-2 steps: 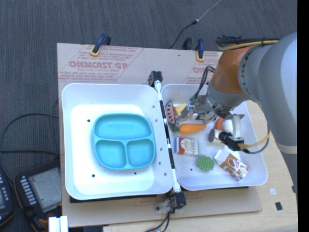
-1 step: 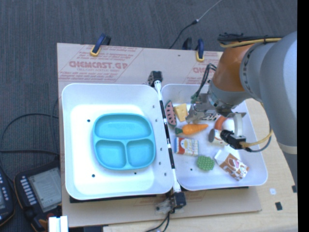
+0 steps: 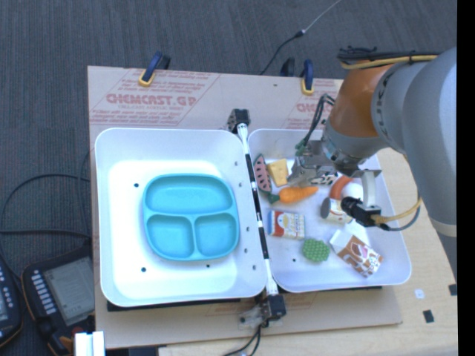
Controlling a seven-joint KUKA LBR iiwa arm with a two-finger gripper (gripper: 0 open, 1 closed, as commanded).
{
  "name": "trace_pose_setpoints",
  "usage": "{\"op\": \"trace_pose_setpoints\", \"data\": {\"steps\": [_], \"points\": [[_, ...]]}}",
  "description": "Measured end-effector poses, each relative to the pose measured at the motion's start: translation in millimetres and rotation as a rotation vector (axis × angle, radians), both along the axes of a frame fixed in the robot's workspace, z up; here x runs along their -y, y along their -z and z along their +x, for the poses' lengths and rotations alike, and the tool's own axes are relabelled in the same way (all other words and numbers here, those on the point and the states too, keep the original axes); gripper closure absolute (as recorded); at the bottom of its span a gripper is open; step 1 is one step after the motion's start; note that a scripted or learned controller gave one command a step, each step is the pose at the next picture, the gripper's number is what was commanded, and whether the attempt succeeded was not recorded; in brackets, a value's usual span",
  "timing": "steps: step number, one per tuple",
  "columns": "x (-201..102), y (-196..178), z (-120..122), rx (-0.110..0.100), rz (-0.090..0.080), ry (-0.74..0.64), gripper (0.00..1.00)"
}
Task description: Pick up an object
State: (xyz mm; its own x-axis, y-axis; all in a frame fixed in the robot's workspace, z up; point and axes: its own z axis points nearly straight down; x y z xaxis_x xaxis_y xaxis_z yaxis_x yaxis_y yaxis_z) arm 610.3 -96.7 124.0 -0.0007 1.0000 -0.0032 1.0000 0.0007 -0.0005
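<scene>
Hovering: gripper low over the far-left part of the right bin, arm reaching in from the right.
Jaws: state cannot be told; the wrist body masks them from above.
Nearest candidate: orange carrot-like toy, lying flat just below the gripper, long axis roughly left to right.
Neighbours: yellow cheese wedge and watermelon slice just to the left; small printed box nearer the camera; green round piece and snack packet toward the near right corner.
Left bin: holds a blue divided tray, well apart from the work.
Approach advice: probably best to close across the carrot's narrow width, centred on its middle, descending straight so the cheese is not nudged.
Risk: rounded toy may squirt sideways if gripped near a tapered end.
Check: lift slowly, confirm something sits between the jaws before clearing the bin wall.
</scene>
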Motion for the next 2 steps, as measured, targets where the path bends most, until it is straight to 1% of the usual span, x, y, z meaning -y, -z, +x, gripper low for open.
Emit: {"op": "trace_pose_setpoints", "data": {"steps": [1,2], "points": [[0.0,0.0,0.0,0.000,0.000,0.000,0.00],[-0.1,-10.1,0.2,0.000,0.000,0.000,1.00]]}}
